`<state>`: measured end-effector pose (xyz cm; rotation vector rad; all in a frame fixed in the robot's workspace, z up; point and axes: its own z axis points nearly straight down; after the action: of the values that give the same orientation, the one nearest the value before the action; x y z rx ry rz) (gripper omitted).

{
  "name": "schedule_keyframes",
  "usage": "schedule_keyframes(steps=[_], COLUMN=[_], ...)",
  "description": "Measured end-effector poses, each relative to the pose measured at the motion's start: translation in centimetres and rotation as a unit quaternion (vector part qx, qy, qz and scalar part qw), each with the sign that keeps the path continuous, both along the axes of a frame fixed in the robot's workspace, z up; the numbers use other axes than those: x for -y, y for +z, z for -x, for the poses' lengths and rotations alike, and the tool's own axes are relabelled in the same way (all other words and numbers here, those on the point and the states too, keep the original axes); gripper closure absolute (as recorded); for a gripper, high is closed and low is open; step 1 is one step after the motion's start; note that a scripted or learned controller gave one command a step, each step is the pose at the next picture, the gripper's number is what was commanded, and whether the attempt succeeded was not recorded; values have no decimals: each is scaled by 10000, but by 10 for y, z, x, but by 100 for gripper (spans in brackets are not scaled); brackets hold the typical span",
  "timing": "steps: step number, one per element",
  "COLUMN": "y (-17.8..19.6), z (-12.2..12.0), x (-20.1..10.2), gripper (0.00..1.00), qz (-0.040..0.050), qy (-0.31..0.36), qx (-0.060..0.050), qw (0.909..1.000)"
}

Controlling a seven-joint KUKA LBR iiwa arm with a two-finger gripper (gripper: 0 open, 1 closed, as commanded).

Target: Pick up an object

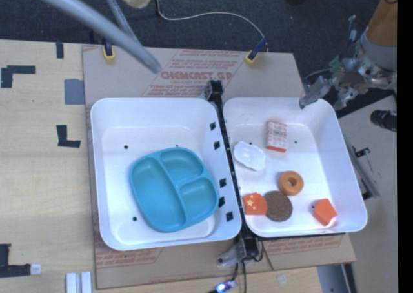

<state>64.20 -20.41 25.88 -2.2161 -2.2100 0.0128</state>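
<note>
**Camera view: arm parked off the right bin's far corner, six items waiting below**

Camera view looks down on a pale wooden bench (39,175) marked with dark tape pieces, dark carpet beyond it. A brown cardboard sheet (187,75) lies under the bins; its red print reads "CHEMCAST G.P.", with smaller lines too faint to read. Two yellow-tipped clamps pin its far edge, and a thin pale cable loops across the carpet behind.

Left bin (106,156) carries a blue divided plate (174,188) with three compartments, set slightly askew. Right bin (342,156) holds the loose pieces: a white crumpled lump (249,155) near the divider, a small white and orange carton (277,135) whose label is too small to read, a brown round disc (279,206), a glazed ring doughnut (291,182), a red piece with a yellow mark (255,204) just beside the disc, and an orange block (324,212) near the front right corner.

Gripper (310,98) hangs at the right bin's far right corner, above the rim, apart from every item. Whether it is released or clenched I cannot tell.
</note>
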Motion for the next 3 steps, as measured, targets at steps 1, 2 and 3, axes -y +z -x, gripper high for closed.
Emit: schedule_keyframes(steps=[1,2,3], y=[9,-56,-106], z=[-2,-4,-6], x=[-1,-1,-11], gripper=[0,0,0], qz=[15,9,9], qy=[20,19,23], qx=[65,33,38], qw=[10000,10000,10000])
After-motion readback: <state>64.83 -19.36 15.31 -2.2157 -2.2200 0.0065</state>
